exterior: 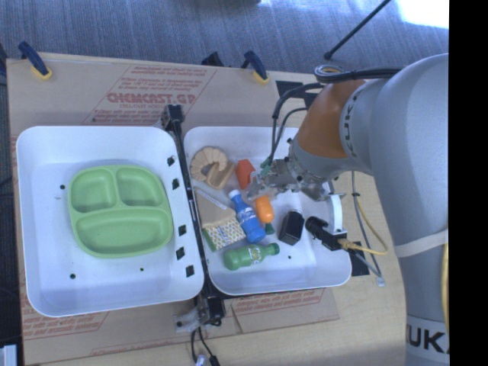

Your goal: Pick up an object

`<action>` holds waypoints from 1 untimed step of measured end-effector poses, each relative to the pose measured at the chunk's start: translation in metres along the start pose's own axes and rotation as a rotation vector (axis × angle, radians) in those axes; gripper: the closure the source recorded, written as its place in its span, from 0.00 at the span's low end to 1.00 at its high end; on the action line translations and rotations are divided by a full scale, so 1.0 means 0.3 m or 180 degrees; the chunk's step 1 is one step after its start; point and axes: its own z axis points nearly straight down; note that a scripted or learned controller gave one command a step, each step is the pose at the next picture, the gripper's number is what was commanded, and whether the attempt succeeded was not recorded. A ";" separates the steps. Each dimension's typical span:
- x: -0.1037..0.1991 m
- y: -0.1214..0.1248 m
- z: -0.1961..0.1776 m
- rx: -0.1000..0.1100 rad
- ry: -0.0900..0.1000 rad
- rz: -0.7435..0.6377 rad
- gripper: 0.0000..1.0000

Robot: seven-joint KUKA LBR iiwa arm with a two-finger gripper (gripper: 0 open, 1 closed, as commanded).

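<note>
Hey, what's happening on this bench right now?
A grey KUKA arm reaches in over the right bin, its gripper low among a clutter of small things: an orange piece, a blue bottle, a green bottle, and a black block. Nothing is visibly held between its fingers. The left bin holds a green divided plate.

A robotics lab — clamped cardboard bench, two white bins, industrial arm.
</note>
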 end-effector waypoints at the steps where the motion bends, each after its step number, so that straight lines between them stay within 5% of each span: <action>1: -0.077 0.074 -0.381 -0.0022 -0.0005 0.0017 1.00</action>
